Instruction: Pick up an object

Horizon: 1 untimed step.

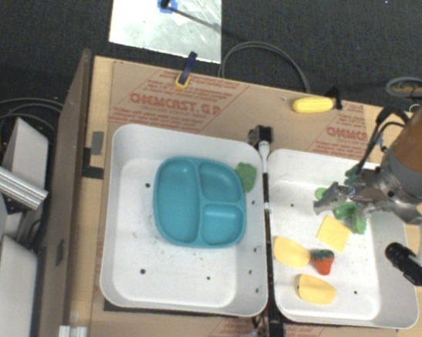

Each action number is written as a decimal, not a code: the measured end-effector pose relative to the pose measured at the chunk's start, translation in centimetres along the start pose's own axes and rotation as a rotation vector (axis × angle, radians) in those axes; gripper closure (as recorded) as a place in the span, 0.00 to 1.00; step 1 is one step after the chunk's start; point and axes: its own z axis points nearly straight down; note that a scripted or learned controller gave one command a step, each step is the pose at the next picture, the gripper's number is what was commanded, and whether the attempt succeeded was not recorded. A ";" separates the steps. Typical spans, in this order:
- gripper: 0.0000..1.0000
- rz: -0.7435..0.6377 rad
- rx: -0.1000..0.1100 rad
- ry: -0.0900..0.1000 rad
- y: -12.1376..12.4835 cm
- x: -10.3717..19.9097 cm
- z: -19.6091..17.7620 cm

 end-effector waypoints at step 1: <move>0.00 0.009 0.009 -0.001 -3.5 -5.8 8.9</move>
